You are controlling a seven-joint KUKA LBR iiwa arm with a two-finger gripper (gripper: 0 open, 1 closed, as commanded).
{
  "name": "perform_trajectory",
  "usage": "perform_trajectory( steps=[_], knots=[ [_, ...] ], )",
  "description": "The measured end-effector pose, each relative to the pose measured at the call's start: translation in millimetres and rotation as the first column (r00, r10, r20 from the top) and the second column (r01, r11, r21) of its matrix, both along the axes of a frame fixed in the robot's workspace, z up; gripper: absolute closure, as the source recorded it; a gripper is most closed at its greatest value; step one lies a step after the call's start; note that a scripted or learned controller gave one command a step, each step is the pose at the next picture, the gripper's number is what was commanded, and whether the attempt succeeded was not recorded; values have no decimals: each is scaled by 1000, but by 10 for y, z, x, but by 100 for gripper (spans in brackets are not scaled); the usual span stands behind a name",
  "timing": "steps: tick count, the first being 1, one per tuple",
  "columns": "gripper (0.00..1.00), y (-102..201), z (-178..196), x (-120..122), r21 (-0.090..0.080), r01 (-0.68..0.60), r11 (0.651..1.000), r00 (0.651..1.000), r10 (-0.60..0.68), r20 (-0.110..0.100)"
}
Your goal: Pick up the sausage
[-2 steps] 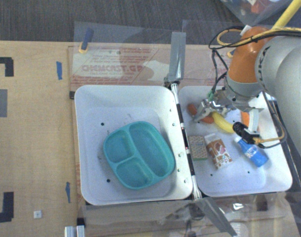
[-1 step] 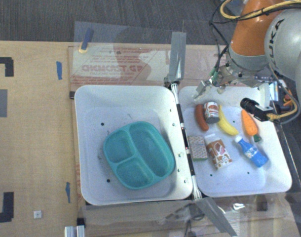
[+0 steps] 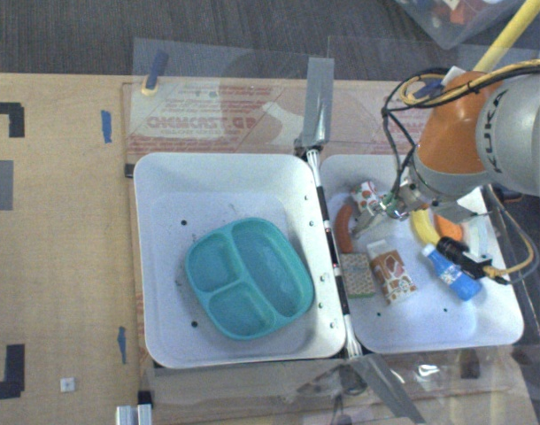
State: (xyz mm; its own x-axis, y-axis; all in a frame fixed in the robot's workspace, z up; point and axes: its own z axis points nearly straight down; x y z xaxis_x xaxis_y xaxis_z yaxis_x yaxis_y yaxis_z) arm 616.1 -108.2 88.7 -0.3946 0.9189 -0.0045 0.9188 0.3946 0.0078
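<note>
Sausage (image 3: 343, 226), reddish and curved, lies lengthwise along shallow white right bin's (image 3: 482, 326) left wall; hand (image 3: 382, 211) just beside it, its state impossible to tell.

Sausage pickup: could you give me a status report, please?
Gripper low in right bin, close beside sausage. Sausage lying along bin's left wall. Small packet crowding the gripper.

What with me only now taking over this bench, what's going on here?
The robot arm reaches in from the right over the right bin, after the sausage. Its gripper sits low among the clutter, just right of the sausage, which lies by the bin's left wall and is not visibly held. A banana, a blue bottle and a brown packet lie nearby. The left bin holds a teal divided plate.
</note>
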Motion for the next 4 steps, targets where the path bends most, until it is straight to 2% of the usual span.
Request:
perform_trajectory(
  steps=[1,2,3,4],
  knots=[
    [100,-17,117,14,1,4,1000,1000,-4,7],
    [100,90,11,-80,-4,-256,967,967,256,1],
    [100,99,15,-625,-3,-319,948,948,319,2],
    [100,0,12,-569,2,36,999,999,-36,3]
  ],
)
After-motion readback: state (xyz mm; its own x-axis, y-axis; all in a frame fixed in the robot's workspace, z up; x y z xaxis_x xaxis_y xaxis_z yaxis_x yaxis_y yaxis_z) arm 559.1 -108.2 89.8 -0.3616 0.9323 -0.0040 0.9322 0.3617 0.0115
